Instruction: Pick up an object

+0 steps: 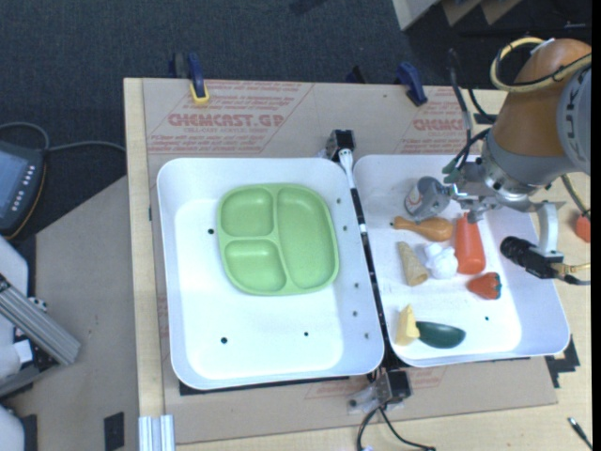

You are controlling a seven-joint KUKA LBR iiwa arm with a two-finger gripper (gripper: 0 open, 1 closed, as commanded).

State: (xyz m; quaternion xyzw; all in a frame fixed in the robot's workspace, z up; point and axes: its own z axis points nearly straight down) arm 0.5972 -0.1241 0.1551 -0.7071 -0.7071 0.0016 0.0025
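- Camera view: a green three-compartment plate [279,239] lies alone in the left white bin [188,280].
- The right white bin [535,318] holds a scatter of toy foods: an orange carrot [469,243], a red pepper [485,286], a tan drumstick [424,225], a white lump [439,260], a beige wedge [412,264], a yellow piece [406,325] and a dark green vegetable [439,334].
- The grey-and-orange arm [540,111] reaches in from the right, its gripper [462,194] low over the bin's far end, just above the carrot and beside a small grey object [424,195].
- Whether the jaws are open or closed cannot be told.
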